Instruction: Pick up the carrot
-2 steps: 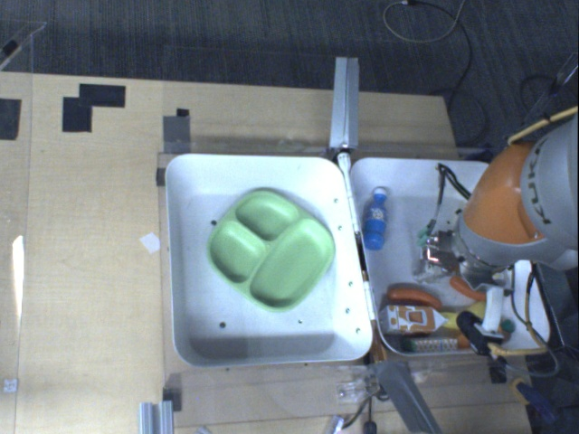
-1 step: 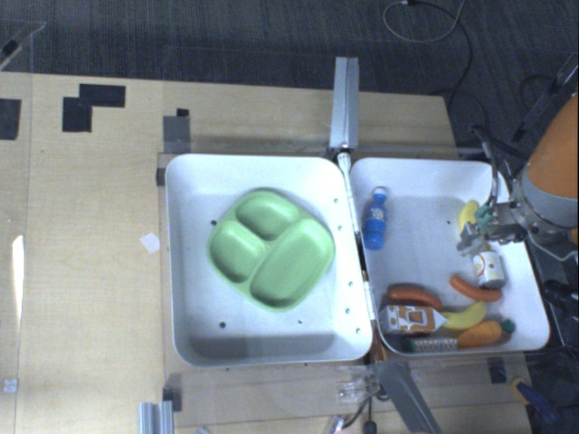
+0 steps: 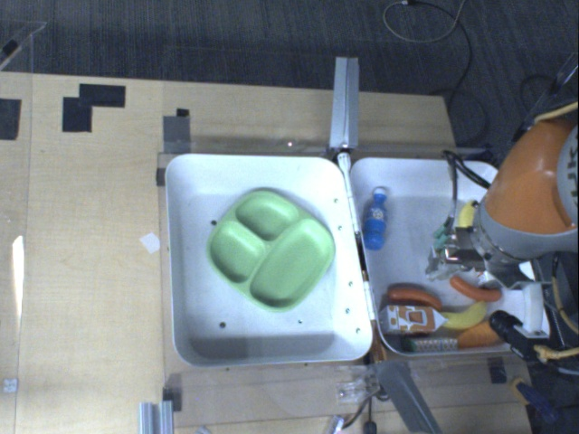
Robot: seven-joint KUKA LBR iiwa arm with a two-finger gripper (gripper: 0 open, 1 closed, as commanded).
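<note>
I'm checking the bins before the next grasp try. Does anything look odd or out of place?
Nothing is spilled or damaged. The toy foods, carrot included, crowd the right bin's near corner, while the blue bottle lies on its side alone. The green plate sits askew in the left bin.

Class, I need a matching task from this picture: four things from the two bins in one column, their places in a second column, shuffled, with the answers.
Things:
1. green plate
2. blue bottle
3. banana
4. carrot

Places:
A. right bin, near the divider
B. left bin
C. right bin's front edge, under the arm
D. right bin, beside the small carton

Pairs: 1-B, 2-A, 3-D, 4-C
</note>
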